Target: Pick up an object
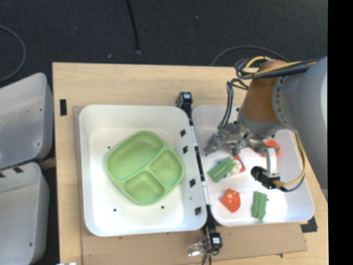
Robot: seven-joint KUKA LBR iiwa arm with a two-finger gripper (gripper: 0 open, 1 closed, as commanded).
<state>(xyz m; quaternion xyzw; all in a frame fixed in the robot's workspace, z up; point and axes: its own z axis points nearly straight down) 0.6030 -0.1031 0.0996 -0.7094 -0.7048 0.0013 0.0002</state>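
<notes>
Gripper (pixel 225 143) sits low in the right bin (pixel 298 203), near its left wall; whether the claw is released or clenched cannot be told. Nearest candidate: green block (pixel 220 170), just below it, touching a red-and-white item (pixel 238 164). Red piece (pixel 231 200) and second green block (pixel 259 205) lie toward the bottom edge. Risk: a crowded pair may give a glancing grasp; the bin wall may foul a finger. Green divided tray (pixel 145 167) occupies the left bin (pixel 94 214).

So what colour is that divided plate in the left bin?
Light green, all over. The divided plate shows plainly in the camera view.
</notes>
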